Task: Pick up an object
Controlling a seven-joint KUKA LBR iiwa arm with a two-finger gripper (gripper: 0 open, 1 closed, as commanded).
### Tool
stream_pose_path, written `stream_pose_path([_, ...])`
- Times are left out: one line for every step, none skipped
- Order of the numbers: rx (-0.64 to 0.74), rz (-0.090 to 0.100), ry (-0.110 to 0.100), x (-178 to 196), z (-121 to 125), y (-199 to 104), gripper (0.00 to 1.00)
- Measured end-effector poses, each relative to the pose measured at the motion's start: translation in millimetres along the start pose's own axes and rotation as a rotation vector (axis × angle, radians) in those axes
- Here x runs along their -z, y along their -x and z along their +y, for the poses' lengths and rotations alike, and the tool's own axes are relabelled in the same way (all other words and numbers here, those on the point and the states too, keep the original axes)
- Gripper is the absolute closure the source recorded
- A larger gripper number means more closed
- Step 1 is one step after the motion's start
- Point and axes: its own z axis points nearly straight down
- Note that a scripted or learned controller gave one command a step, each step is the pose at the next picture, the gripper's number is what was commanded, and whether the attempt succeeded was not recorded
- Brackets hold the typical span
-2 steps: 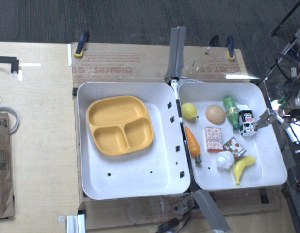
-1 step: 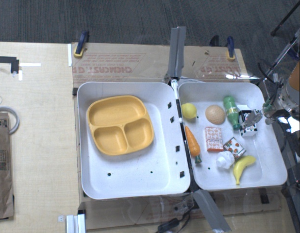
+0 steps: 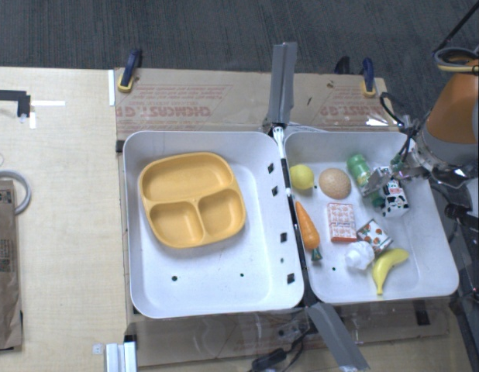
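Banana lies nearest; the gripper hovers by the green can, reaching stage, finger state unclear; next, descend and close

From my station I see the pale wood tabletop stretching out to the left. A sheet of brown cardboard lies across its far side, held by two blue clamps, one at the left and one at the right. Two shallow white bins rest side by side on it, the left bin and the right bin touching along their inner edges. Near the left edge lies a brown paper bag, with a grey ring just above it.
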Motion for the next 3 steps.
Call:
stream_pose_path([-0.001, -0.004, 0.002, 11.3, 0.2, 1.9, 1.00])
stream_pose_path([-0.119, -0.005, -0.008, 100.4, 4.4, -44.1, 1.00])
stream_pose_path([-0.105, -0.004, -0.010, 121.6, -23.7, -97.2, 1.00])
